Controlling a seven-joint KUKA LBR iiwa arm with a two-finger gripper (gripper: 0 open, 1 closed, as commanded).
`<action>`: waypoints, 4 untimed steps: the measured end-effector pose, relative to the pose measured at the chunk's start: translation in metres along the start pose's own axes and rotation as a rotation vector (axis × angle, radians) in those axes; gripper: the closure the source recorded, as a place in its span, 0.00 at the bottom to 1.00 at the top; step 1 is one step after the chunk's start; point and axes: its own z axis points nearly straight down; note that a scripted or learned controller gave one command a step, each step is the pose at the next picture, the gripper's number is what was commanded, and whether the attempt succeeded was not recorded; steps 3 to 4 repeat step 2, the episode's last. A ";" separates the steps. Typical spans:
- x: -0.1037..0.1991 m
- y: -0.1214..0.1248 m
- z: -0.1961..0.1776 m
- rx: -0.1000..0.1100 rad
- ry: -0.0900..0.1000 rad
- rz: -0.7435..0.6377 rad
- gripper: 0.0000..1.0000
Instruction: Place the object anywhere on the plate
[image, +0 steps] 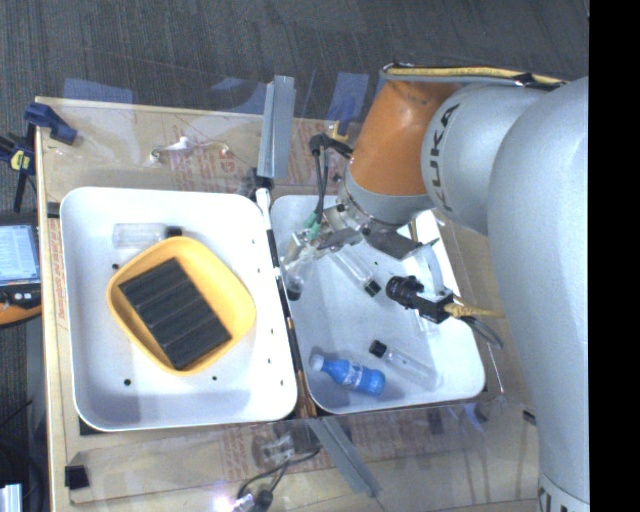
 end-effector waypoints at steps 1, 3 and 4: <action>0.047 0.001 0.015 0.002 0.001 -0.173 1.00; 0.047 0.001 0.015 0.001 0.001 -0.172 0.00; 0.047 0.001 0.015 0.001 0.001 -0.172 0.00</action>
